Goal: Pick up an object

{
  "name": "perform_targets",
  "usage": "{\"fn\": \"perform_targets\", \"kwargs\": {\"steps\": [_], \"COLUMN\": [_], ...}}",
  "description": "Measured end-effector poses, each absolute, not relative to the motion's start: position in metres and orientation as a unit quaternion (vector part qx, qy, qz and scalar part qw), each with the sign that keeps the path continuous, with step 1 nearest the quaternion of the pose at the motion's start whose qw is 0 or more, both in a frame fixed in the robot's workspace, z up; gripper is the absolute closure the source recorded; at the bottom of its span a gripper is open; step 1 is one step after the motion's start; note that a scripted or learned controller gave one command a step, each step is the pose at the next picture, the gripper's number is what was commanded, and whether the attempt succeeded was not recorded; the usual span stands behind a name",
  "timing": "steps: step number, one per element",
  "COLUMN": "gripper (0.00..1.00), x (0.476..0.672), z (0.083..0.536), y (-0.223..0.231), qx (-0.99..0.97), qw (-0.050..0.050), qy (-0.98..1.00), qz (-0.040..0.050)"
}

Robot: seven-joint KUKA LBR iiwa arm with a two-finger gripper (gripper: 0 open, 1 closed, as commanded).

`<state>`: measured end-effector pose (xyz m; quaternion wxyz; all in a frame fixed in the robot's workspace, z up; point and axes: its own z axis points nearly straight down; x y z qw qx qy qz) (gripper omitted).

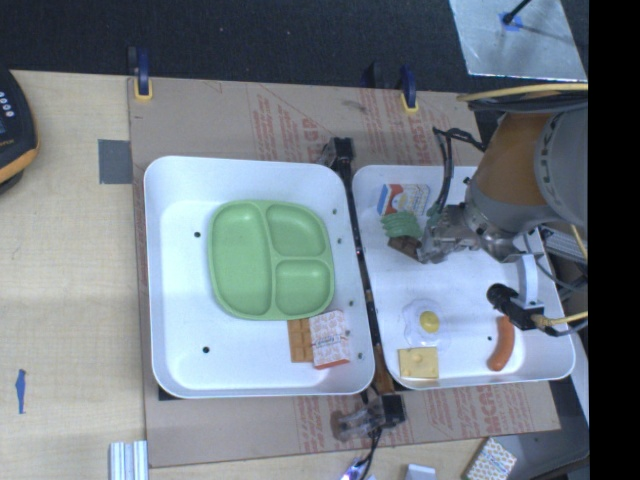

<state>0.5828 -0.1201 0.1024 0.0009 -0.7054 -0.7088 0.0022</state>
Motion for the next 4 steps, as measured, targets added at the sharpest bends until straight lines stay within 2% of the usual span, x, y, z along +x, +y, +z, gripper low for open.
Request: {"fn": "perform_targets", "kwargs": {"steps": [1,2,3,4], "gripper": [0.00,0.00,1.00,1.00], "x": [0.583,0.612,0.611,0.596], "z": [0.102,0.092,0.103,0.097], "y": [-0.120,-0.100,-0.102,-0.161], "qx": [-0.705,-0.704,-0.704,-0.708], "qw": [0.001,0.000,0.000,0.001], "qy": [-0.709,-0.710,-0.710,-0.707], "qz": [0.0024,0.0005,0.0010,0.0019]}}
